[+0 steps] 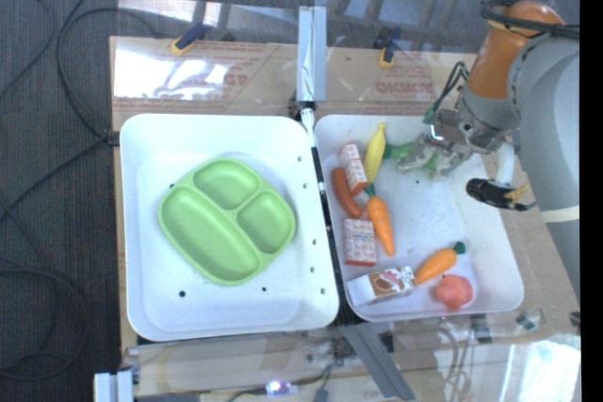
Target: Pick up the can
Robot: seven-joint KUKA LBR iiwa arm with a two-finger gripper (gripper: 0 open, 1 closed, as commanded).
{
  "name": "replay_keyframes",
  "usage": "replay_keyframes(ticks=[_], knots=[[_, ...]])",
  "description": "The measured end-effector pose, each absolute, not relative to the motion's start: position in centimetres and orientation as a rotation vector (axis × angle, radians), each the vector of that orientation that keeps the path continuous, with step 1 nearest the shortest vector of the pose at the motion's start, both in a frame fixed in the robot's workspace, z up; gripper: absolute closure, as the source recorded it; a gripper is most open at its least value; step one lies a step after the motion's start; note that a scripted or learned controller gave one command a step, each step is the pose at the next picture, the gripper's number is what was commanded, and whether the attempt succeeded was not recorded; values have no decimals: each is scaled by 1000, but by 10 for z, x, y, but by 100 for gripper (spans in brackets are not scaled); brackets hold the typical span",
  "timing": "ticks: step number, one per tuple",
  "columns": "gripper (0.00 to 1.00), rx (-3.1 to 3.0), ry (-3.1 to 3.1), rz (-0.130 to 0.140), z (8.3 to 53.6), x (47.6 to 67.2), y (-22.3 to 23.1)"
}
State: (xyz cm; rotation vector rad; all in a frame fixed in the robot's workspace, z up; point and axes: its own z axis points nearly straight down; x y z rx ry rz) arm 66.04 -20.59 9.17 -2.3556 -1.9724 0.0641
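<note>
White plastic bins sit side by side on the bench [132, 80]. The left bin [141, 249] carries a green divided plate [226, 219], and the right bin [499, 268] holds a scatter of toy food.

The can [359, 242], as best I can judge, is the red-and-white labelled piece lying on its side near the right bin's left wall, just below a carrot [380, 223]. A similar red-and-white pack [353, 167] lies further up beside a yellow banana [376, 151], and at this size I cannot be sure which of the two is the can.

The gripper [433, 151] hangs low over the right bin's upper right part, at or just above a small green piece [413, 150], well apart from either candidate. Whether it is spread or closed I cannot tell, since the metal parts blur together, and nothing is visibly held.

The step in hand looks like the approach, with no grasp on the can made yet. The next move calls for travel across the bin towards its left wall and a descent centred on the can. The gripper should be lined up across the can's narrow width. The carrot and an orange-red sausage [344, 193] crowd the can, and the wall is close, so there is little room to come down cleanly.
</note>
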Motion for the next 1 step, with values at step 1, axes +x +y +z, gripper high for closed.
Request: replay_keyframes(ticks=[1], knots=[[100, -2238, -2196, 13, 181, 643, -193]])
